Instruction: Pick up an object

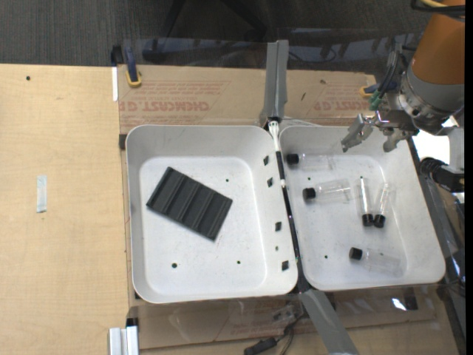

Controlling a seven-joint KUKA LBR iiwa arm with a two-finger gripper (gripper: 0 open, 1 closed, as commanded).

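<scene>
My gripper (372, 137) hangs over the far right part of the right bin (414, 198), open, its two fingers spread with nothing between them. Below it in that bin lie several clear vials with black caps: one near the far left corner (307, 160), one in the middle (327, 191), two side by side (372, 203) and one near the front (373, 258). In the left bin (137, 220) a black ribbed flat block (190, 203) lies at a slant.
A grey divider bar (276, 80) runs between the bins at the back. Brown cardboard (199, 98) lies behind the bins, and a wooden bench top (59, 198) spreads to the left. The arm's orange band (440, 46) is at the upper right.
</scene>
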